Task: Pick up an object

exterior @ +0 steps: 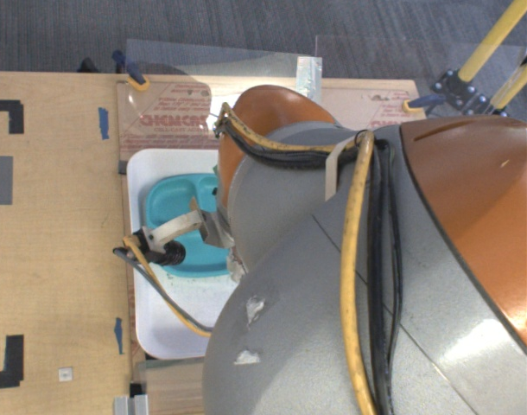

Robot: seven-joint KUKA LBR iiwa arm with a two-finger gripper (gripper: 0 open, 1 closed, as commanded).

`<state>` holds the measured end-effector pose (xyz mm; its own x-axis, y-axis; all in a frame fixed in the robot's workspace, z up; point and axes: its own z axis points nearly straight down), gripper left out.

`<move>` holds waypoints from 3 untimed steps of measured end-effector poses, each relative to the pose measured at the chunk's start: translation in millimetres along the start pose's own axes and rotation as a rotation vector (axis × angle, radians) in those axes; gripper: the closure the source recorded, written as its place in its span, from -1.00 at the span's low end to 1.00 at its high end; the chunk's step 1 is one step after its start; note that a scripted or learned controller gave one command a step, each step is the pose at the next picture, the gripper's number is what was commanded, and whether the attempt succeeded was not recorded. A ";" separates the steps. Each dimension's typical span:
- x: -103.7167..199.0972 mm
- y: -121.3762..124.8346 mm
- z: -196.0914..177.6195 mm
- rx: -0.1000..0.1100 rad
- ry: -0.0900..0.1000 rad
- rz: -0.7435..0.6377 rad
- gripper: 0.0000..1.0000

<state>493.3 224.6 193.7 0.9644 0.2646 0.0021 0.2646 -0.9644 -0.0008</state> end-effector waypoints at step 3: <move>-26.5 36.5 77.6 -0.001 -0.011 0.067 1.00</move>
